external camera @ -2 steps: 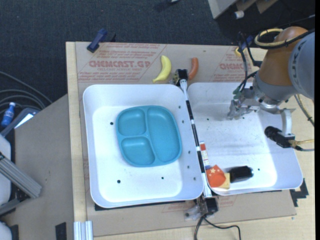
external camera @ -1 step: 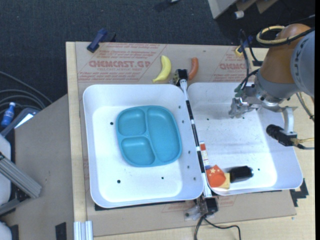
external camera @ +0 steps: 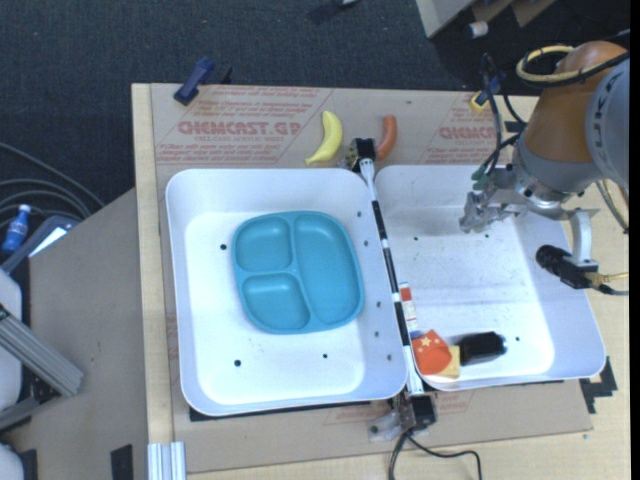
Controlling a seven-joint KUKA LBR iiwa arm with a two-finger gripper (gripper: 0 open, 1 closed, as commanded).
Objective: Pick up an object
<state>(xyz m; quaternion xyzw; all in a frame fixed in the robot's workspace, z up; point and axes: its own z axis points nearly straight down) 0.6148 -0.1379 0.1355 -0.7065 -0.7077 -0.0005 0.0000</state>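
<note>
Blue divided plate (external camera: 297,271) in the left bin (external camera: 190,268), gripper (external camera: 478,213) low over the right bin (external camera: 560,338), red-and-yellow toy (external camera: 434,354) and black block (external camera: 481,348) at that bin's near edge, banana (external camera: 326,138) beyond the bins

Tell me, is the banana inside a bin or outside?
Outside. The banana lies on the brown board behind the left bin, past its back rim.

Glossy white plastic bins (external camera: 200,208), smooth blue plastic tray (external camera: 297,271), matt brown protective-papered board (external camera: 240,118)
</note>
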